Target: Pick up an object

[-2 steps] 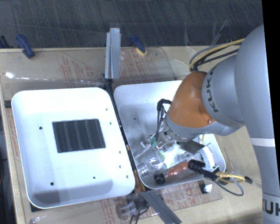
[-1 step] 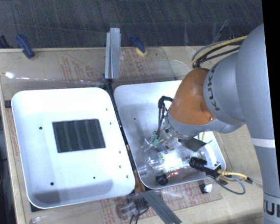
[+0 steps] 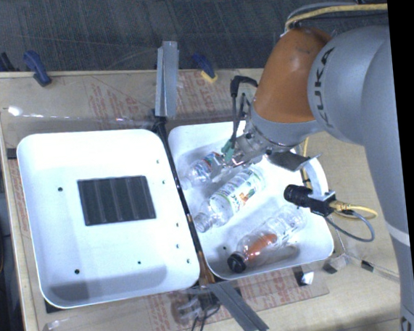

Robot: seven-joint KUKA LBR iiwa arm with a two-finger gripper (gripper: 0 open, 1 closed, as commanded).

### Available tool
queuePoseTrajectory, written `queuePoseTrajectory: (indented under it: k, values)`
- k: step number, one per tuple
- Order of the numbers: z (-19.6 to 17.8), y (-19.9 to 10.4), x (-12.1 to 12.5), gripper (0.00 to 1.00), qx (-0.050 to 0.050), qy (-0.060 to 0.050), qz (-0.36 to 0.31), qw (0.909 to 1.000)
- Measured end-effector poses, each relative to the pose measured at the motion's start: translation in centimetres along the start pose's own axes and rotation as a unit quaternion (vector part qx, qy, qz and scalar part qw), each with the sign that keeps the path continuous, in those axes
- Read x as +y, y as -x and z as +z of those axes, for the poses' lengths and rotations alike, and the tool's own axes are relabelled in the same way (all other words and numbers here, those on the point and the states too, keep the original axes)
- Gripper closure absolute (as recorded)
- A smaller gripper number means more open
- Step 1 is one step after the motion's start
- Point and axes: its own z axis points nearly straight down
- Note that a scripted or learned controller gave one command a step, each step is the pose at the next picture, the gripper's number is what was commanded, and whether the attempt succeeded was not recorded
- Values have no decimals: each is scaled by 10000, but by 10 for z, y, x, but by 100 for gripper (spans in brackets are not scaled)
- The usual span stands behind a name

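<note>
A: Over the right bin [image 3: 324, 248], the end effector [image 3: 236, 149] sits low at the bin's far end, right by the top bottle [image 3: 207, 168]. I can't tell whether it is released or clenched; the wrist blocks the view.

B: So where are the candidates for picking?

A: Three clear plastic bottles, all lying in that bin. The top bottle is at the far end. The middle bottle [image 3: 230, 197] lies slantwise just nearer than it, and they look close to touching. The near bottle [image 3: 265, 244], with a dark cap and reddish contents, lies along the bin's near wall, apart from the other two.

B: How should the grab go?

A: My judgement: come straight down across a bottle's body, not along it, so the cylinder can't roll out. Clear, smooth plastic will likely slip, so centre on the widest part. The top bottle is closest, but its neighbour may crowd one side.

B: Anything readable?

A: "KUKA" in part on the arm [image 3: 344, 75]. The middle bottle has a white label with green and orange marks, too small to read. The left bin [image 3: 51, 285] has a dark ribbed panel [image 3: 116, 200], no writing.
</note>
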Motion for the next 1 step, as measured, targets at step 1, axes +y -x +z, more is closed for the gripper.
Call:
queuePoseTrajectory:
  k: [1]
  values:
    - [0,0,0,0,2,-3,2,10000]
